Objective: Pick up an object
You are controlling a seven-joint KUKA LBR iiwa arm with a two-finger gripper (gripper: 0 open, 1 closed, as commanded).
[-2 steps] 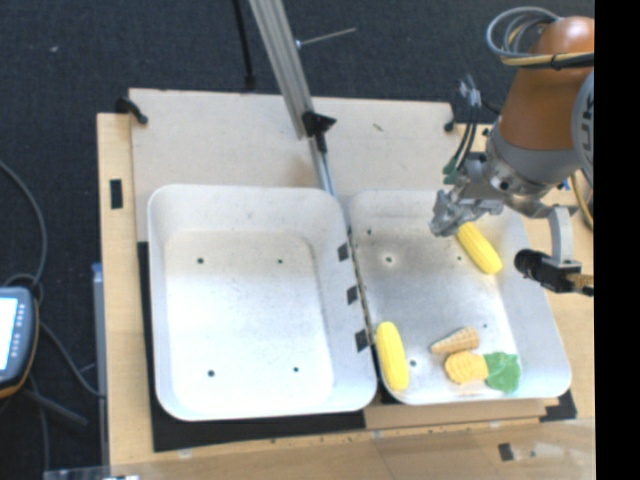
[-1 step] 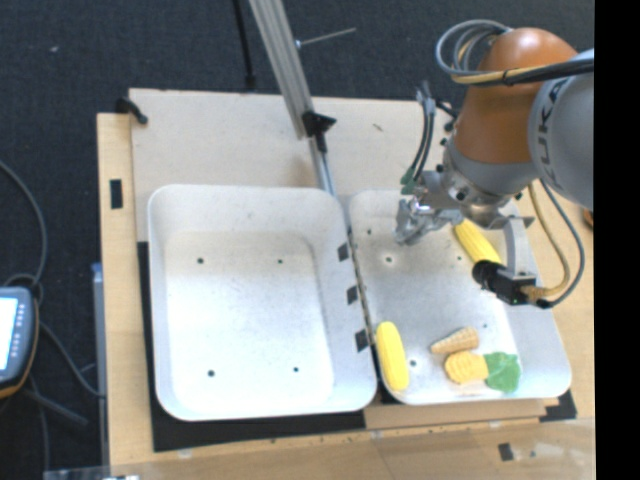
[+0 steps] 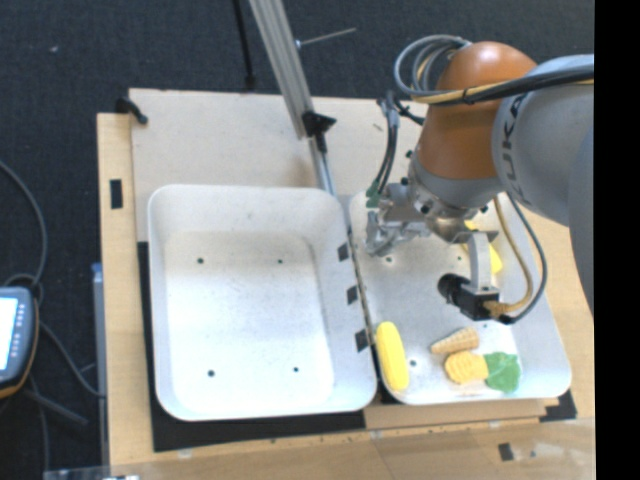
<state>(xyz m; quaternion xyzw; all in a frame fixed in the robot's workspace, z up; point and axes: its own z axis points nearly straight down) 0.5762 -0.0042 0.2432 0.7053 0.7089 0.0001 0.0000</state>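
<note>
Reaching from right, arm (image 3: 520,128) bent down over right bin (image 3: 425,278) | jaws: state unclear | yellow piece (image 3: 390,356) near

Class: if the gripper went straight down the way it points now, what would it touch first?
Probably the bare floor of the right bin beneath the gripper, though depth is unclear.

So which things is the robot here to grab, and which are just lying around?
For the job:
gripper
right bin
yellow toy
cone
corn with green leaf

Just lying about:
left bin
metal pole
screen
</note>
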